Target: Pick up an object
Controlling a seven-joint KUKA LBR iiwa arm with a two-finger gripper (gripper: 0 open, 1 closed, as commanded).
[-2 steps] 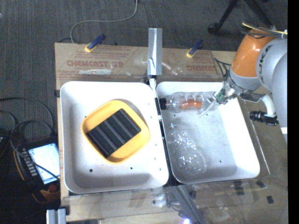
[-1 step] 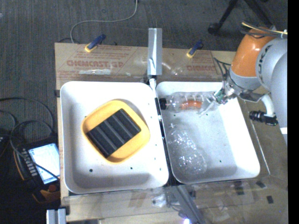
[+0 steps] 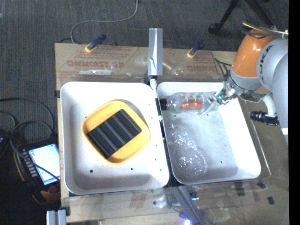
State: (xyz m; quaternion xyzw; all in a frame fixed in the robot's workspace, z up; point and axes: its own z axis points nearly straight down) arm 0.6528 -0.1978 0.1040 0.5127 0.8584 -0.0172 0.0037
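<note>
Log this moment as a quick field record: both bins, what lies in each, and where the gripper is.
left bin: holds a yellow tray with black ribbed insert
right bin: holds a clear plastic bottle lying along the far wall, and a crumpled clear wrap
gripper: low at the far right of the right bin, beside the bottle's end
grasp: cannot tell
arm: reaches in from the right
</note>
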